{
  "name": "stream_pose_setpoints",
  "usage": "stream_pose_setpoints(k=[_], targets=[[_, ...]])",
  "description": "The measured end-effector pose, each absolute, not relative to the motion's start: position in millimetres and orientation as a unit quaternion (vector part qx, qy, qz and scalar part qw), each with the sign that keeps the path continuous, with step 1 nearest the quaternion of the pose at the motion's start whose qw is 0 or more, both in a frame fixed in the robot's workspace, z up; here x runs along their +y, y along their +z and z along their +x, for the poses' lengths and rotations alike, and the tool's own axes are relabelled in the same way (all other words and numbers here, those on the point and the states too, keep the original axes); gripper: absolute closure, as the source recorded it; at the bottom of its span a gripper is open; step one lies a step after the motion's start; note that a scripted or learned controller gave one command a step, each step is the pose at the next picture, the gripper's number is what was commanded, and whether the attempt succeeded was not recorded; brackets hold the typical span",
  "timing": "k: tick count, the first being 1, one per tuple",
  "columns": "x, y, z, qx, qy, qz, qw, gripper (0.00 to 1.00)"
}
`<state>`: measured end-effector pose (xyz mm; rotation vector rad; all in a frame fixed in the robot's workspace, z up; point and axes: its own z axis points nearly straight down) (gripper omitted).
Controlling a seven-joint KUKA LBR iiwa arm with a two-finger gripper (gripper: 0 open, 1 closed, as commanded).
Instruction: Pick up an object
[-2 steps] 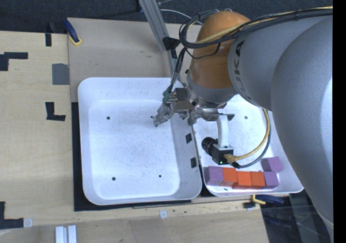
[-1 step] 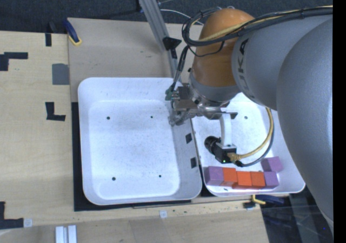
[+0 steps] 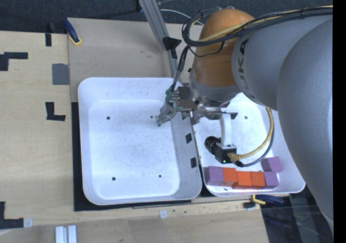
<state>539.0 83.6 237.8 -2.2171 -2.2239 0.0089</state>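
Beside gripper [image 3: 166,115]: blocks [image 3: 243,176] well apart.

Wooden bench [image 3: 32,144] with black tape marks [image 3: 52,111], blue clamp [image 3: 73,32], slanted aluminium bar [image 3: 151,6]

I work in a robotics lab. My plywood bench [image 3: 32,144] carries black tape marks [image 3: 51,112], two white bins [image 3: 130,144], and an aluminium camera strut [image 3: 154,12] overhead.

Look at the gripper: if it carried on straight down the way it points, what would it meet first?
Most likely the bare floor of the left bin near its right wall; the gripper seems to hang above it, with no block beneath, though depth is hard to judge.
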Motion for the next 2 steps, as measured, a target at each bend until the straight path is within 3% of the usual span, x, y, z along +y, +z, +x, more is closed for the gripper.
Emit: stream_pose_setpoints(k=[1, 2], targets=[[84.2, 247.5, 538.9, -0.709, 0.0033, -0.705, 0.001, 1.00], [80.0, 188.0, 609.6, -0.707, 0.0021, -0.707, -0.001, 1.00]])
